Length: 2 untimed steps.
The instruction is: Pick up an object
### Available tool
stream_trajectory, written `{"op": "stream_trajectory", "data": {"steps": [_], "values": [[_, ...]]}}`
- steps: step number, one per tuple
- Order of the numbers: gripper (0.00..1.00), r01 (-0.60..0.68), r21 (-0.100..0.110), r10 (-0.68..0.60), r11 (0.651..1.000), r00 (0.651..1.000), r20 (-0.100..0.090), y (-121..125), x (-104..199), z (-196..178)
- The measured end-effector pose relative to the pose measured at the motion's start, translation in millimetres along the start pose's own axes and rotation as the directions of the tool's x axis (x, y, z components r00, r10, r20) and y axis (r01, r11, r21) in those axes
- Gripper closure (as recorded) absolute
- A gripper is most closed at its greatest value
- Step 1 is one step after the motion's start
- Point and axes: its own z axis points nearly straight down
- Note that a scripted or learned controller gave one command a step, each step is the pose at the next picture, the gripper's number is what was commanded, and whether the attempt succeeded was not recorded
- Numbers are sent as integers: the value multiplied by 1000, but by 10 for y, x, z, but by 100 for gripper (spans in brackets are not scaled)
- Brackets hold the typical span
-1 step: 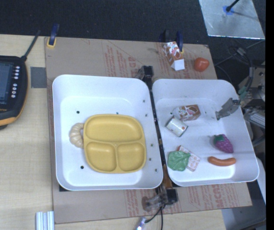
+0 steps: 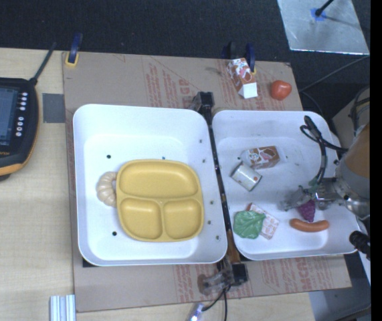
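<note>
Sausage [image 2: 309,225], smooth orange cylinder

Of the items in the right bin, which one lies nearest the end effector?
The dark purple piece, right beside the end effector. The sausage lies just past it; the green item and cartons sit farther left.

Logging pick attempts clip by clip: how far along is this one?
Done: the gripper has reached into the right bin, low by the purple item. In hand: nothing visibly lifted; the purple item and sausage lie on the bin floor. Left: grasp and lift.
</note>
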Motion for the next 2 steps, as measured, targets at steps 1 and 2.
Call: {"op": "stream_trajectory", "data": {"steps": [1,2], "values": [[100,4,1,-4,1000,1000,1,0,-10,-104],[100,2,-4,-2,1000,1000,-1,460,899,-1305]]}}
